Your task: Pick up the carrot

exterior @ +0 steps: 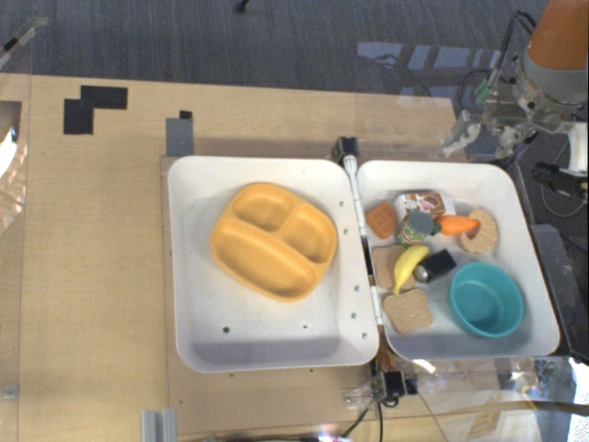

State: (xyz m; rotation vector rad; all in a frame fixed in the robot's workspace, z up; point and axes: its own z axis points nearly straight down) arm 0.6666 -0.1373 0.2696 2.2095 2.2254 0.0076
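1. Hovering above the far right corner of the right bin, the hand carries nothing, its fingers spread apart.
2. Well below it in that bin lies the carrot, between a grey-topped item and a round cracker.
3. Nearby sit a banana, a slice of toast and a teal bowl.
4. A yellow divided plate sits in the left bin on the table.
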